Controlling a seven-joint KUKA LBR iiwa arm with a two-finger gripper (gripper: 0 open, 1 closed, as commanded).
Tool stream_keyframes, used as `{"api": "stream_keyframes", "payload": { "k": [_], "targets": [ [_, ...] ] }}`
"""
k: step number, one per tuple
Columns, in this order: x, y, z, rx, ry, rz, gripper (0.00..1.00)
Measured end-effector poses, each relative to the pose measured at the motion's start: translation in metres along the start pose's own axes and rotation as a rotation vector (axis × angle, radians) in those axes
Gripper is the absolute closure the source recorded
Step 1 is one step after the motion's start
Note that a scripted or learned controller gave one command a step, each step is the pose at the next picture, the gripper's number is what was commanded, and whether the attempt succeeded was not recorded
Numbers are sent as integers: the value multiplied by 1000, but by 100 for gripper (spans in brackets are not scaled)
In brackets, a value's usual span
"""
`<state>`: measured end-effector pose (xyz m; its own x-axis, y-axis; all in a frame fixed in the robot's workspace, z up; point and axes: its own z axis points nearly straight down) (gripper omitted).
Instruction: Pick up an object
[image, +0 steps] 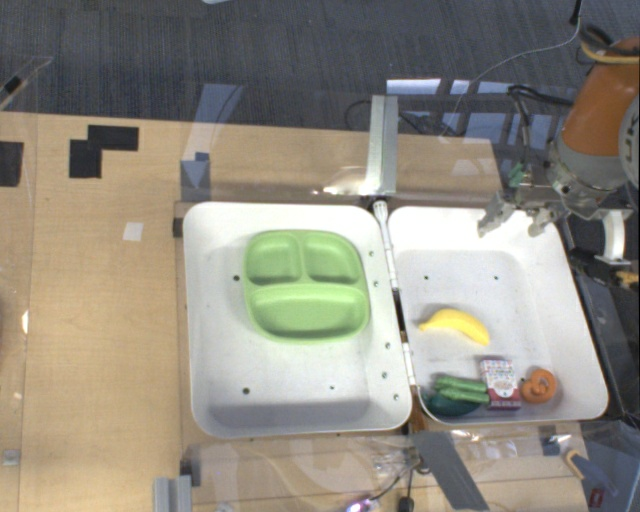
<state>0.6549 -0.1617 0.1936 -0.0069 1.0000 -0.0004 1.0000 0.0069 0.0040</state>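
nearest the camera, along the front edge of the right bin (560, 250), four small things sit in a tight row: a dark green vegetable-shaped toy (458, 394), a small red and white box (499, 383) touching it, and an orange ring-shaped toy (540, 385) just beside the box. a little further back, a yellow banana (455, 325) lies alone on the bin floor, apart from the row.

the left bin (215, 300) holds a light green divided plate (304, 284), lying flat near its middle.

at the far right corner of the right bin, the gripper (517, 215) hovers above the back rim, its two pale fingers spread apart with nothing between them. the grey arm with its orange band (598, 95) rises behind it to the upper right.

nothing has been picked yet; the step in hand looks like choosing and approaching a target. the banana is probably the easiest choice, since it has open floor all around it. the fingers would best close across its narrow width, not along its curve. the front row is crowded, so a descent there risks knocking a neighbour or pinching two things at once.
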Motion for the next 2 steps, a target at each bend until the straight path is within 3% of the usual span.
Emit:
{"api": "stream_keyframes", "payload": {
  "k": [1,2],
  "targets": [
    [-12,-42,96,0,0,-56,0],
    [52,-61,95,0,0,-70,0]
  ]
}}
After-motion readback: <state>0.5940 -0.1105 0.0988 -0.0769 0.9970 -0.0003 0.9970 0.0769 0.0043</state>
